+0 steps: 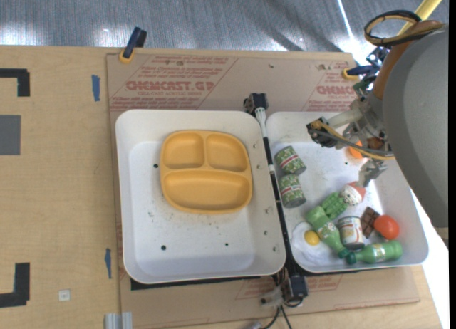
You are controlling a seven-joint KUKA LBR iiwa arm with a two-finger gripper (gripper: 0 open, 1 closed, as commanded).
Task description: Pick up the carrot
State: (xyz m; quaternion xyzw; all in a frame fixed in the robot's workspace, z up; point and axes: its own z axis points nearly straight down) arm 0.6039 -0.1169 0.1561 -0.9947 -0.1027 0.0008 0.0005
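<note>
A small orange piece that looks like the carrot [354, 153] shows in the upper part of the right bin [417, 246]. Most of it is hidden by the gripper [362, 155], which hangs directly over it at the end of the grey arm [420, 107]. Cables and the wrist body cover the gripper's tip, so I cannot tell whether the carrot is gripped or just lying beneath it.
The right bin also holds two green-labelled cans [287, 158], green toy vegetables [324, 206], a small tin [349, 229], a red tomato [386, 227], a green bottle [374, 253] and a fried egg [308, 238]. A yellow divided plate [206, 171] lies in the left bin [142, 249].
</note>
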